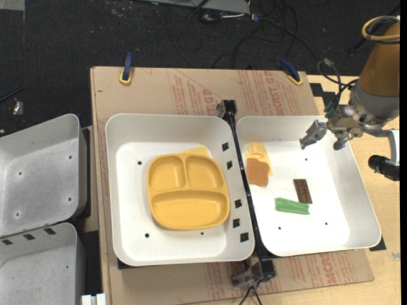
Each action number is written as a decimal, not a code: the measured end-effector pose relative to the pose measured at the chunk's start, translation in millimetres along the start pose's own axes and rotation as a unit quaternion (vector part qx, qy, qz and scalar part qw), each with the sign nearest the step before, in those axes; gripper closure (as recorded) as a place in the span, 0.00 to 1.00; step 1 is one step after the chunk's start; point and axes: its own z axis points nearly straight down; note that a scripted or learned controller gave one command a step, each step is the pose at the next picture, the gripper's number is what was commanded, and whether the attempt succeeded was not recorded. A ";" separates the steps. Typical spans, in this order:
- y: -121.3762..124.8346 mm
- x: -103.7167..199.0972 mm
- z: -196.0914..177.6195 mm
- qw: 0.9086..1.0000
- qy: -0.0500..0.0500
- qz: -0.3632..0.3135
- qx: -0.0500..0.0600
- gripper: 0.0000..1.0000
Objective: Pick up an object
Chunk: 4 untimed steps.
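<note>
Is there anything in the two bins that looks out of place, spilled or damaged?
Nothing stands out. The yellow divided tray lies flat in the left bin. The sandwich-like toy, brown bar and green piece lie apart in the right bin.

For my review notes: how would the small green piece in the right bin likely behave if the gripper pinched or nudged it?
The green piece lies flat and low on the right bin, so it probably won't tip. It looks small and thin, so likely light, and a nudge may slide it across the smooth white floor. Its long narrow shape suggests a pinch across its width; whether it is stiff or soft cannot be told.
</note>
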 end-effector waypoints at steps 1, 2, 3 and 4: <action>3.1 0.6 -8.1 1.000 -0.001 -0.002 -0.007 0.00; 2.4 8.7 52.9 1.000 -0.001 -0.002 -0.004 0.00; 2.4 9.5 106.5 1.000 -0.001 -0.001 -0.004 0.00; 3.9 9.2 92.5 1.000 -0.002 -0.001 -0.008 1.00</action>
